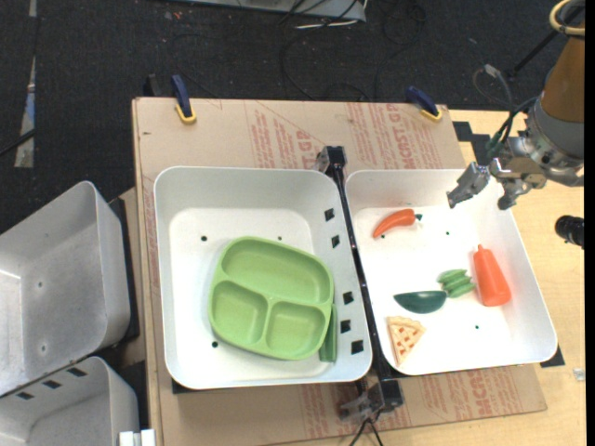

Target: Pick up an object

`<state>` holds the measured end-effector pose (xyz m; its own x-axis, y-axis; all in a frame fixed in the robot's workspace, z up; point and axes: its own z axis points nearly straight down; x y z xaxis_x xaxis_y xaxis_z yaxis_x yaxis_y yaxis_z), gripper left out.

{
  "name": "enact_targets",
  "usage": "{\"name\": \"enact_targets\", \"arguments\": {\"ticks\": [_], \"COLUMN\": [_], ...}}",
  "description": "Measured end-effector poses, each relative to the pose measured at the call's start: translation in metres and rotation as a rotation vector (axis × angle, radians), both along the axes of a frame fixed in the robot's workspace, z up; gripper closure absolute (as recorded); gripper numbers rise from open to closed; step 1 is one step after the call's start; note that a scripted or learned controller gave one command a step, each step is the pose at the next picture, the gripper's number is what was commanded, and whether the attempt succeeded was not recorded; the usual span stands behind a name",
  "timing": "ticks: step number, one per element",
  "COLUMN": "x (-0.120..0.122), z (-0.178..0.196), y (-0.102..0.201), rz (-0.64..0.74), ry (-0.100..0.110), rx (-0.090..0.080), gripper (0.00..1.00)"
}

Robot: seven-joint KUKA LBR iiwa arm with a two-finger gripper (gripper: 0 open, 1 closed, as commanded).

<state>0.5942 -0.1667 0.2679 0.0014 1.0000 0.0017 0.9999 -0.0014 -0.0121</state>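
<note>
Toward the upper right of the frame, inside the right bin [535,337], lies the red pepper [394,221], the nearest candidate for picking up. We see the gripper [489,188] above that bin's upper right corner, jaws spread apart and holding nothing. We judge this the approach step; next we must choose a target, move over it and descend. Lower in the same bin sit an orange bottle [490,275], a green ladle [431,295] and a pizza slice [403,337]. A green divided tray [271,297] occupies the left bin [177,203].
</note>
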Motion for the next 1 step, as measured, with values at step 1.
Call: {"name": "enact_targets", "arguments": {"ticks": [1], "x": [0.0022], "z": [0.0068], "y": [0.0004], "rz": [0.003], "ry": [-0.012], "rx": [-0.002], "gripper": [0.00]}}
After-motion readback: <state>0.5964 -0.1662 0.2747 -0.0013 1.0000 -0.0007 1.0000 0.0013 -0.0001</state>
